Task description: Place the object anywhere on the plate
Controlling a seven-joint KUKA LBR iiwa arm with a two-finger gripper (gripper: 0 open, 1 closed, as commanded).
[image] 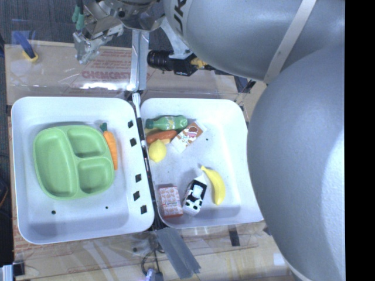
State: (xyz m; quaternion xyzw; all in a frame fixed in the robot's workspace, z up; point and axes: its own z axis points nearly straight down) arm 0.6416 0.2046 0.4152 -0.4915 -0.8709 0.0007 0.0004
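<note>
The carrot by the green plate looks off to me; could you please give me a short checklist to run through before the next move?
1. Carrot on the plate: not ok; it lies in the left bin along the plate's right rim.
2. Plate flat in the bin: ok.
3. Gripper away from the bins: ok; it is above the far edge.
4. Gripper carrying something: cannot tell.
5. Other items, such as the banana and lemon, inside the right bin: ok.
</note>
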